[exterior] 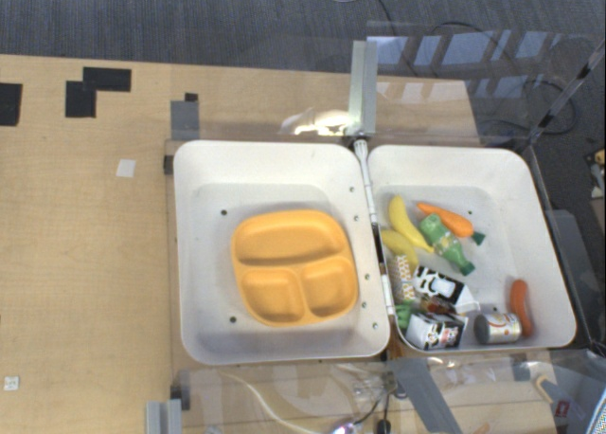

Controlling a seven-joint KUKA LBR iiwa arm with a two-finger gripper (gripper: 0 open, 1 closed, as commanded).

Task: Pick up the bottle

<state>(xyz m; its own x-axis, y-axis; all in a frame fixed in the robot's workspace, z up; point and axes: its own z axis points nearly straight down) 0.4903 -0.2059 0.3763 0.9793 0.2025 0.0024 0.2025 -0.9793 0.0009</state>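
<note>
Bottle (pixel 446 244), green, lies on its side in the right bin (pixel 530 181), at five o'clock from the banana (pixel 404 225) and touching the carrot (pixel 447 220). I judge it light, rigid, slippery plastic; I would grip across its mid-body. Tool state: I cannot tell, nothing confirms any hold.

The arm's colours, shape, cables and markings cannot be told from this view. A pale grey-blue sliver (pixel 597 410) at the lower right corner is too small and too blurred to tell whether it belongs to the robot.
</note>
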